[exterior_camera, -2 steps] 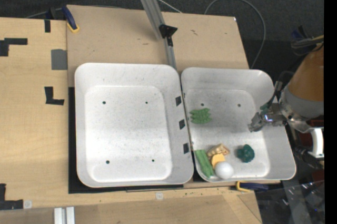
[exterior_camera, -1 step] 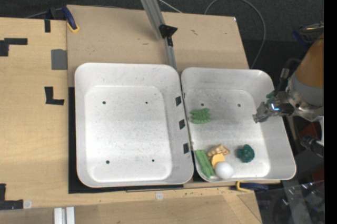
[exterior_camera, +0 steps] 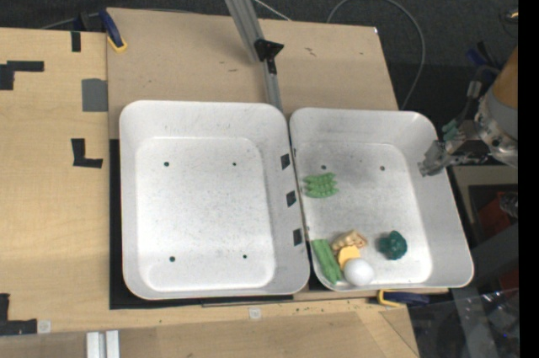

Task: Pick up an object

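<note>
The table (exterior_camera: 210, 53), a bare wooden board, carries two shallow white bins side by side, with the tool (exterior_camera: 438, 158) at their right. The right bin (exterior_camera: 370, 129) is the one beside the tool; its right rim lies just under the tool's tip. The left bin (exterior_camera: 202, 120) sits well away from the tool, beyond the right bin, and touches it along the middle seam.

A grey metal rail (exterior_camera: 240, 2) slants down from the top of the view and ends near the far end of that seam, well apart from the tool.

The things to pick up all lie in the right bin. A long green piece (exterior_camera: 325, 261) lies by the seam at the near edge, far from the tool. A light green ridged piece (exterior_camera: 320, 185) sits about level with the tool, across the bin from it. A dark teal object (exterior_camera: 392, 245) is the closest of them, nearer the camera than the tool. A white ball (exterior_camera: 359, 271) rests near the bin's front rim, touching a small yellow and tan object (exterior_camera: 348, 246) just behind it.

The tool holds nothing; whether it is spread or closed I cannot tell.
</note>
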`<state>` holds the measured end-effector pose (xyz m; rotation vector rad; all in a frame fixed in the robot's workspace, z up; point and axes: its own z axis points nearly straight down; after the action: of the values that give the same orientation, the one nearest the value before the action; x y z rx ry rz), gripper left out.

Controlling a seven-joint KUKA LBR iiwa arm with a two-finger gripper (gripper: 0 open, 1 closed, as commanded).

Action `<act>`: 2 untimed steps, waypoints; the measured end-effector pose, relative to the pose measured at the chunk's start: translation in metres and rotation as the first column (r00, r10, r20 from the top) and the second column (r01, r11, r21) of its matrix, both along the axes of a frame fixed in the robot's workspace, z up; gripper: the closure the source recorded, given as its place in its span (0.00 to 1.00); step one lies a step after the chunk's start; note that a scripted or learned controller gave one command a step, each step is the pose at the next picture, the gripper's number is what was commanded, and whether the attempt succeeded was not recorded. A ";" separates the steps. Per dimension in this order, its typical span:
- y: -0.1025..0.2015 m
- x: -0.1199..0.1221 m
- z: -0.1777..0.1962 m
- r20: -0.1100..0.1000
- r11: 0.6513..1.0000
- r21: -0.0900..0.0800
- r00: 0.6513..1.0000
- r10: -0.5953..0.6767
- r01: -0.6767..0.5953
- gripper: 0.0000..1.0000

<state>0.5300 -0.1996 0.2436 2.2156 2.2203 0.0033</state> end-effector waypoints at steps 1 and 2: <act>0.056 -0.001 -0.010 -0.007 1.000 0.004 1.000 0.004 -0.004 1.00; 0.120 0.003 -0.008 -0.007 1.000 0.005 1.000 0.006 -0.006 1.00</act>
<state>0.5331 -0.0799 0.2356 2.2146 2.2326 0.0008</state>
